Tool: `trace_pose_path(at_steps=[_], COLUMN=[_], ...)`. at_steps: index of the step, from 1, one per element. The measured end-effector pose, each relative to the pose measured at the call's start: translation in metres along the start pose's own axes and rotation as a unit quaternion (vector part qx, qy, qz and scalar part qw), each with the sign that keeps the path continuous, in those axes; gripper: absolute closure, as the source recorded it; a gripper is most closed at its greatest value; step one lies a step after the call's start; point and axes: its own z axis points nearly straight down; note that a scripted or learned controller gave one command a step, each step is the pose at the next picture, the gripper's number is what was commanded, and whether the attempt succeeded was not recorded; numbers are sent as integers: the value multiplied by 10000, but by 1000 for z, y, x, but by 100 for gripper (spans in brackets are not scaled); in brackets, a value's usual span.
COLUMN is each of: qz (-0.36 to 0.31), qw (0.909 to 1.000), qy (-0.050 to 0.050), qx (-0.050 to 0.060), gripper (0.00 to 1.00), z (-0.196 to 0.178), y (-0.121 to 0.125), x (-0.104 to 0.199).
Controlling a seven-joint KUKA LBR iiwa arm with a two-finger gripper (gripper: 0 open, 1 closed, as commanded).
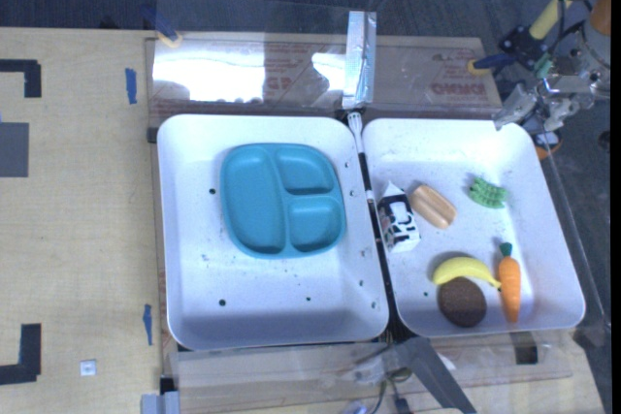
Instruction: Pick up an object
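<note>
Left bin (184, 305): blue divided tray (283, 199) fills the centre; open floor along its front and left edges. Right bin (558, 238): banana (464, 270), brown ball (462, 302), carrot (509, 284) crowd the front right corner; back edge open.

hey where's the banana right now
The banana lies in the right bin, near its front edge, resting against the top of the brown round object, with the carrot just to its right.

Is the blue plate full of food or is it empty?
Empty. The blue plate shows bare compartments; the banana and carrot lie in the other bin.
</note>
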Motion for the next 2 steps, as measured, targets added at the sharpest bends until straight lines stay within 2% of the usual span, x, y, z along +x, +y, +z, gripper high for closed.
trace_pose_path(at_steps=[1, 2], qz=[-145, -231], qw=[9998, 9996], qy=[-31, -39], qx=[-101, -130], gripper=[0, 0], z=[82, 82], y=[-9, -9], x=[-1, -1])
